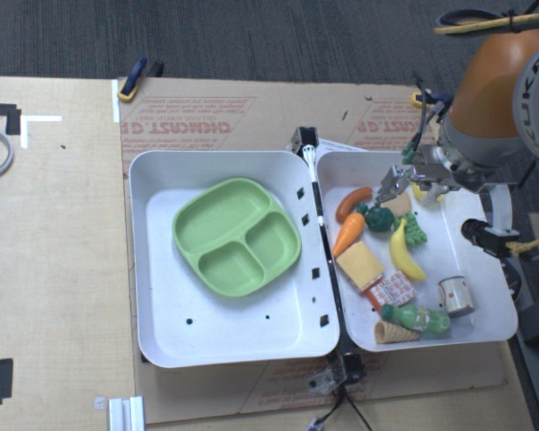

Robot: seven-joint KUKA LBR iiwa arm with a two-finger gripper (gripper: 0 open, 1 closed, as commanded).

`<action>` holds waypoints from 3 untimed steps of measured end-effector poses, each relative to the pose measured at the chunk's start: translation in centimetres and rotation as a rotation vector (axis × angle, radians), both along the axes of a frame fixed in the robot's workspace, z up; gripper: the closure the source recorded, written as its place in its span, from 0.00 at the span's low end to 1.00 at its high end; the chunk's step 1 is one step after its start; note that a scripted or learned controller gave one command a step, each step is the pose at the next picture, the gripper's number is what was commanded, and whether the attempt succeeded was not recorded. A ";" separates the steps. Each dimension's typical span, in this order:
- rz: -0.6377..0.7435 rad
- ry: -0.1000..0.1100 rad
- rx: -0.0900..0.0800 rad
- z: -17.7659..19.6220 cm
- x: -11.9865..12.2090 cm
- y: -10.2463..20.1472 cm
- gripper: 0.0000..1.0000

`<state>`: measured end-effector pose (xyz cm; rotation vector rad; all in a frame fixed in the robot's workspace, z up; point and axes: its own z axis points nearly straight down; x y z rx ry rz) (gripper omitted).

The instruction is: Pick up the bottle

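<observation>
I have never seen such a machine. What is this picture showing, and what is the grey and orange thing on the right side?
It is a robot arm, seen from one camera fixed above the bench and looking down at a slant. The arm reaches in from the right; its gripper hangs over the far end of the right bin. That bin has toy food: a banana, a carrot, a cheese block, and a green bottle lying near the front edge. The left bin has a green divided plate.
</observation>
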<state>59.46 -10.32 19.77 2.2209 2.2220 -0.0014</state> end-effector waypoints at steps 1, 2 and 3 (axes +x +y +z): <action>0.188 -0.011 -0.004 -10.0 -1.6 -1.7 0.00; 0.184 -0.016 -0.010 -9.0 -1.5 -2.0 1.00; 0.023 0.000 0.000 -0.6 -1.9 6.0 1.00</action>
